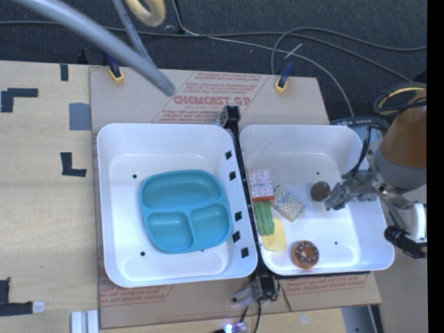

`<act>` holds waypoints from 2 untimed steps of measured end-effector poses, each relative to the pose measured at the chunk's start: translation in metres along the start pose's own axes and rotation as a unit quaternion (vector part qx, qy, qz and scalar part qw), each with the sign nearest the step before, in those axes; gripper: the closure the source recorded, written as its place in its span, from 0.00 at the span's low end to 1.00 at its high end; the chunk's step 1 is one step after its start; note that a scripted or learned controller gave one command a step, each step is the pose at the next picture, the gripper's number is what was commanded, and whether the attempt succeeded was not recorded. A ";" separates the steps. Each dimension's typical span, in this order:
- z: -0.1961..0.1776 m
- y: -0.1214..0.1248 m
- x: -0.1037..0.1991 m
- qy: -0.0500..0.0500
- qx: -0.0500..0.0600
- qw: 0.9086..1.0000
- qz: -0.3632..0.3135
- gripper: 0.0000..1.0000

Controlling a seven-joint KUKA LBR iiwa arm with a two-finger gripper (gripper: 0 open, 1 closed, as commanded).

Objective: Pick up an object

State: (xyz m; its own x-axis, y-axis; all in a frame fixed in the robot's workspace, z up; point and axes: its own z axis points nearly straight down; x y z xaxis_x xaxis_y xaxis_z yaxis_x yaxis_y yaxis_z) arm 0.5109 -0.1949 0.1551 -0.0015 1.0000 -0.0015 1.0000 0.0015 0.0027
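- Camera view, looking down at a slant: two shallow white bins sit side by side on a cardboard sheet (215,92) laid over the bench (41,186).
- Left bin (114,141): holds a blue divided tray (185,210) with three compartments, lying flat near the bin's middle.
- Right bin (305,134): holds several small items, most grouped toward its left wall.
- A red-and-white patterned packet (260,184) lies just beside the left wall; a green item (264,217) lies directly in front of it, touching or nearly so.
- A yellow item (275,239) sits at the near end of the green one.
- A small checkered packet (288,204) lies tilted just right of the green item.
- A glazed doughnut-shaped object (304,254) rests near the bin's front edge, apart from the others.
- A small brown round object (320,191) lies toward the bin's middle right.
- The arm (406,144) enters over the right rim of the right bin; the tool (338,195) is low inside the bin, just beside the brown round object.
- Tool state: cannot tell how far open it is; no item is visibly held by it.
- Cables (298,54) run across the dark surface beyond the bench's far edge.
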 end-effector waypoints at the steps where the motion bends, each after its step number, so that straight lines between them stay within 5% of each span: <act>1: -0.047 0.007 -0.006 0.000 0.001 1.000 0.000 1.00; 2: -0.106 0.006 -0.015 -0.001 -0.001 1.000 0.000 1.00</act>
State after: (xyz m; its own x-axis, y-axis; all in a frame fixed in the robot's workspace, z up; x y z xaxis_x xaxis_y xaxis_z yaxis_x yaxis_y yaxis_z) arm 0.5162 -0.2100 0.2610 -0.0008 1.0000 -0.0030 1.0000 0.0008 0.0051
